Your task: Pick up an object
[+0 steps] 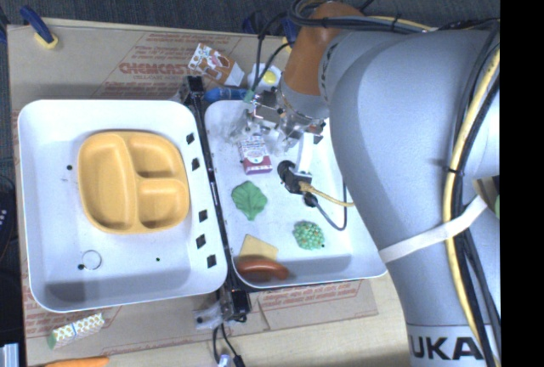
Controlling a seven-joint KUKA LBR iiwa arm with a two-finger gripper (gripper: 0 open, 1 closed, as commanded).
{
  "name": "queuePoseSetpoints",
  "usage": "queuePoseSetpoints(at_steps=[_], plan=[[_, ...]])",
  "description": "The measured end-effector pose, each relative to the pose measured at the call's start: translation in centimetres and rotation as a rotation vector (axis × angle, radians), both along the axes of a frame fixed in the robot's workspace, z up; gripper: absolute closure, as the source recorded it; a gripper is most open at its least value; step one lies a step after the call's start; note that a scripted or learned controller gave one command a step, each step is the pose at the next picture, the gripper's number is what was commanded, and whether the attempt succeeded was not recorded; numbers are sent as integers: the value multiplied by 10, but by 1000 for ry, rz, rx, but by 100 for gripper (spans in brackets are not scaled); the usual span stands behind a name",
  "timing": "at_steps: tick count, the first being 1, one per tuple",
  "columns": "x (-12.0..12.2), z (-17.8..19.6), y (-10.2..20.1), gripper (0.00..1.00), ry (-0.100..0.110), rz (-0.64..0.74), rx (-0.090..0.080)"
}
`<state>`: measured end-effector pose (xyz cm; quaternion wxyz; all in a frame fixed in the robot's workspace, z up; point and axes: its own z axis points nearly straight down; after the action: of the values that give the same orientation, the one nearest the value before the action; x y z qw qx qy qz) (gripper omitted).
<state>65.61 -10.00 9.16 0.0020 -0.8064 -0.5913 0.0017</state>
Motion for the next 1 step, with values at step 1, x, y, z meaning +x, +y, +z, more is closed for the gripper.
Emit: queuePoseSetpoints(at_steps=[1], plan=[[-51,0,-4,0,-1,418,2]])
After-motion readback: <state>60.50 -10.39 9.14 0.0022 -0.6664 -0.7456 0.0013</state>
